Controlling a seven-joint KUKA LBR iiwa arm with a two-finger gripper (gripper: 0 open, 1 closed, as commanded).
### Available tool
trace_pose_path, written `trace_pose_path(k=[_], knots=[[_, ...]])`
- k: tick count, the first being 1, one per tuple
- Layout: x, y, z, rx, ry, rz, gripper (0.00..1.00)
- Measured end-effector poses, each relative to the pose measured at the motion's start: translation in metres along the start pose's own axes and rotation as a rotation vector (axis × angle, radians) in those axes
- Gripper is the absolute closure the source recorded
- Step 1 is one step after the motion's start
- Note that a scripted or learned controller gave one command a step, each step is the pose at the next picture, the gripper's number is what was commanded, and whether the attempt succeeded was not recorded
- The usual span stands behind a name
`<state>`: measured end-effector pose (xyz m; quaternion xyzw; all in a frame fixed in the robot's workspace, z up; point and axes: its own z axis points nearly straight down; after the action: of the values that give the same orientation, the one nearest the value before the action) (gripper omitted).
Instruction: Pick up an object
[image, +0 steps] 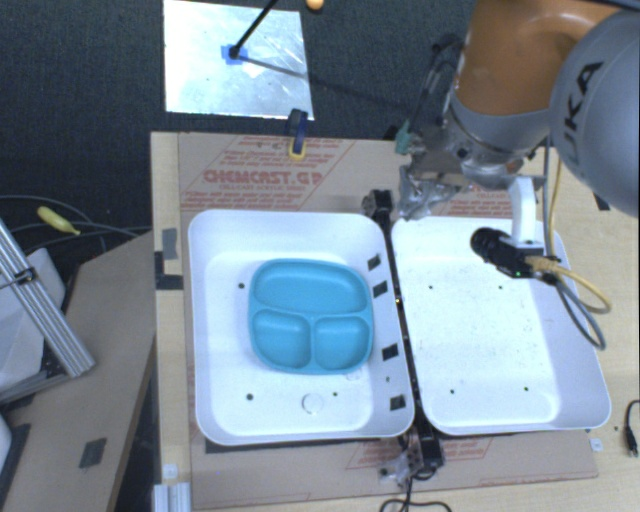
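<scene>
Bench w/ two shallow white bins side by side on a cardboard sheet (260, 165) printed in red; dark carpet behind, a shiny foil square (240, 60) at top. Left bin (215, 300) holds a blue divided plate (310, 315) lying flat near its middle, plus a small white disc (313, 403) near the front wall. Right bin (500, 340) is speckled. Arm (530, 70) comes in from top right, orange band up high, gripper (415, 205) down at the right bin's back-left corner, well apart from the plate; can't tell how it's set

white bins (500, 400): 2 | blue divided plate (310, 315): 1 | arm (520, 70): 1
</scene>
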<state>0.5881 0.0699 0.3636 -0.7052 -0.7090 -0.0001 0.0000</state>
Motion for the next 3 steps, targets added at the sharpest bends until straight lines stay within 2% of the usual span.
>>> trace_pose_path(k=[1, 2, 3], knots=[[-0.023, 0.012, 0.038, 0.001, -0.001, 0.007, 1.00], [0.005, -0.015, 0.085, 0.005, 0.001, 0.000, 1.00], [0.033, -0.058, 0.085, 0.002, 0.002, -0.001, 1.00]])
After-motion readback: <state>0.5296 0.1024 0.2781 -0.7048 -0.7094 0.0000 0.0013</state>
